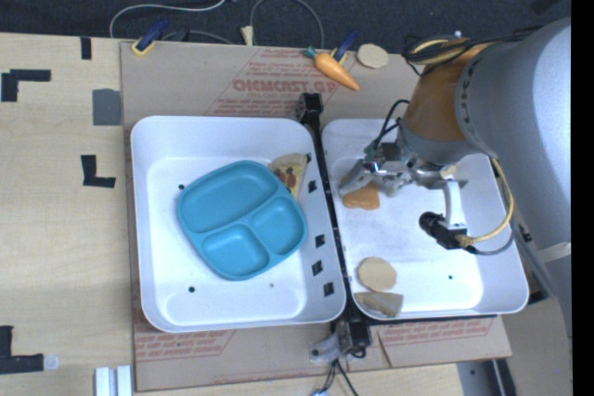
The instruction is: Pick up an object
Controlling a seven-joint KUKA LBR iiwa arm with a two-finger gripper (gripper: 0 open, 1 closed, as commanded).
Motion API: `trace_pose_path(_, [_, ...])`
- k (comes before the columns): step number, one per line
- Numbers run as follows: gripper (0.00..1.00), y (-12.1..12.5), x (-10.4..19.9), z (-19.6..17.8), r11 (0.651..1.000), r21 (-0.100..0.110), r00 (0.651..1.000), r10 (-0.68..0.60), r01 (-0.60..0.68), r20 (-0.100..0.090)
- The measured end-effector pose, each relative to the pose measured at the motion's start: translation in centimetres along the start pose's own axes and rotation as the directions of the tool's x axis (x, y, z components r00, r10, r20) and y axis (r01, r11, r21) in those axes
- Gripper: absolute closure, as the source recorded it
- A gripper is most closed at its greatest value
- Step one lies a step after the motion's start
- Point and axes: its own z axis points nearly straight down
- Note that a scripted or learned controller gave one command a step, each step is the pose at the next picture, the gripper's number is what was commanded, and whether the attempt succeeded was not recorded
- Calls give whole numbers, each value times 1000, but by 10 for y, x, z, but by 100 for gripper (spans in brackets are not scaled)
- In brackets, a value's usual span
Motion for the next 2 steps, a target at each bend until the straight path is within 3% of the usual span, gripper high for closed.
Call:
trace_pose_path(1, [0, 44, -21, 1, 1000, 3, 1000, -1, 1, -4])
trace_pose_path(2, [0, 4, -9, 0, 1000, 0, 1000, 1, -1, -1])
